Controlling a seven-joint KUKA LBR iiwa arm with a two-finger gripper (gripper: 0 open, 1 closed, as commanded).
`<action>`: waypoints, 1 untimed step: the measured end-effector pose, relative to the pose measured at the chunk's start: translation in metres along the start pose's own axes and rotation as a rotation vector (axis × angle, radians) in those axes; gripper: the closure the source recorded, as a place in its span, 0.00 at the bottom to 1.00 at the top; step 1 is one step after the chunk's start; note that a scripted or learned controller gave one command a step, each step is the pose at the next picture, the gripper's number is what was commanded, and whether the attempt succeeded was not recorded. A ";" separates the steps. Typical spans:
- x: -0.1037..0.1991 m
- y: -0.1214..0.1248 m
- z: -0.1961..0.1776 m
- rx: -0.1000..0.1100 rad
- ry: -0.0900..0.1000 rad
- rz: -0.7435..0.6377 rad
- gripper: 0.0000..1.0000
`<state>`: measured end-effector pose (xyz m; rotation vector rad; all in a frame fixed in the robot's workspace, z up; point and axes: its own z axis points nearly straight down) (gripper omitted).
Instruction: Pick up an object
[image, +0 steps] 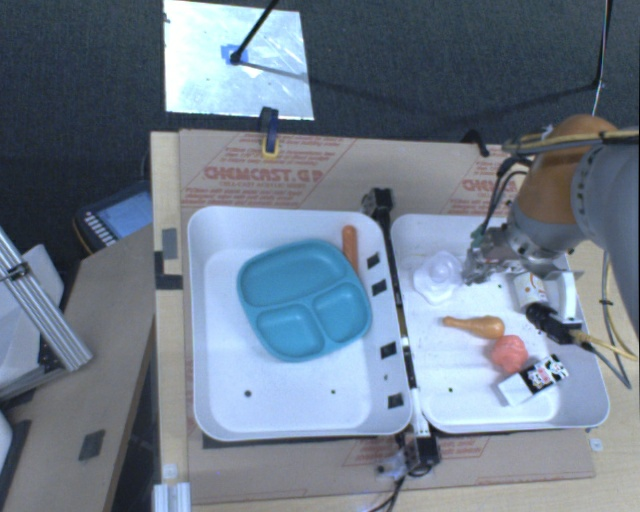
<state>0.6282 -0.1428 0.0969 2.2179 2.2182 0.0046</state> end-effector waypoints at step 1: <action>-0.010 0.001 -0.057 -0.002 -0.001 0.001 1.00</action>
